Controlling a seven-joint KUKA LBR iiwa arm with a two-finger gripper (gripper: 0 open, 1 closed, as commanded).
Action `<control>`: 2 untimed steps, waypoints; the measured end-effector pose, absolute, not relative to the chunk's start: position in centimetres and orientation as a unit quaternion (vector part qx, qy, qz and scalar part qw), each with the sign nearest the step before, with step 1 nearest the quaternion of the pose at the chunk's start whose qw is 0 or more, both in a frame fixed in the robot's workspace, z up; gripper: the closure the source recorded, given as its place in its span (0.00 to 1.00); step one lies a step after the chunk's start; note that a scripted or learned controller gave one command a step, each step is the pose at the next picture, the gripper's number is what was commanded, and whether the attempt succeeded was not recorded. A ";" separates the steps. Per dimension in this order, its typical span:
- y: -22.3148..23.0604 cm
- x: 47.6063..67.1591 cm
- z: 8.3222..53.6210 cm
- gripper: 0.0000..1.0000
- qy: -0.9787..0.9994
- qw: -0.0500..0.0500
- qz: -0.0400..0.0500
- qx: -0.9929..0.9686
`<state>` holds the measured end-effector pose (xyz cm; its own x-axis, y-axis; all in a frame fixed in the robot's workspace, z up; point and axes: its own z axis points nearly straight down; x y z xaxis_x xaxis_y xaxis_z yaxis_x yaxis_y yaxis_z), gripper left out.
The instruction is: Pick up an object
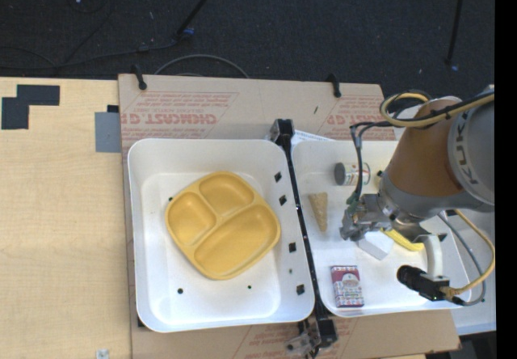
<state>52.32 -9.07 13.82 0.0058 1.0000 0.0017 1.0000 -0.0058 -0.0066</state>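
Nearest us lies a small red box (347,285); just beyond it hangs the gripper (355,224), a tan cone (319,210) beside it, lengthwise toward us. We cannot tell its grip.

There were two white bins, left bin (137,228) and right bin (381,294), one plate (222,224), one cone (319,211), one red box (346,285), one bottle (353,174) and one white block (376,247).

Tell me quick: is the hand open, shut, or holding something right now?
The hand: cannot be told. It is low in the right white bin, next to the tan cone-shaped piece.
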 end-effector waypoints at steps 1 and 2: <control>-9.7 52.2 18.1 1.00 -0.705 0.000 0.000 -0.709; -9.7 52.2 20.1 1.00 -0.706 0.000 0.000 -0.708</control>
